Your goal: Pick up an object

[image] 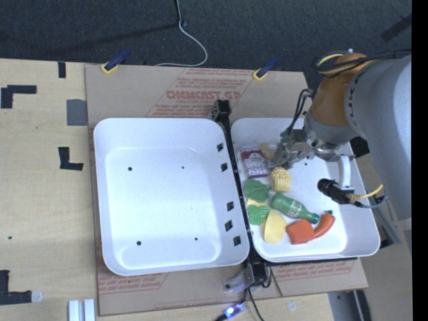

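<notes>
The two-finger gripper [286, 151] hangs low over the far part of the right-hand white bin [361, 243], its dark metal tips pointing down and to the left. How far apart they stand cannot be made out, and nothing can be seen between them. Just beneath and beside the tips lies a small pale yellow lumpy piece [281, 178], with a flat red-and-white printed packet [253, 162] a little to its left against the bin's inner wall.

Nearer the camera the rest of the objects crowd together in that same bin: a green leafy soft piece [256, 192], a green plastic bottle [293, 207] lying on its side, a yellow-green piece [258, 213], a yellow rounded piece [274, 228], and an orange-red curved piece [309, 229] touching the bottle's end.

Behind the gripper the grey arm [384, 122] with its orange band [329, 102] reaches in from the right, cables looping beside it.

The left-hand white bin [164, 192] sits just beside the right one, both resting on a brown cardboard sheet [200, 95] clamped with blue-and-yellow clips [115, 61] on the wooden bench [40, 199].
</notes>
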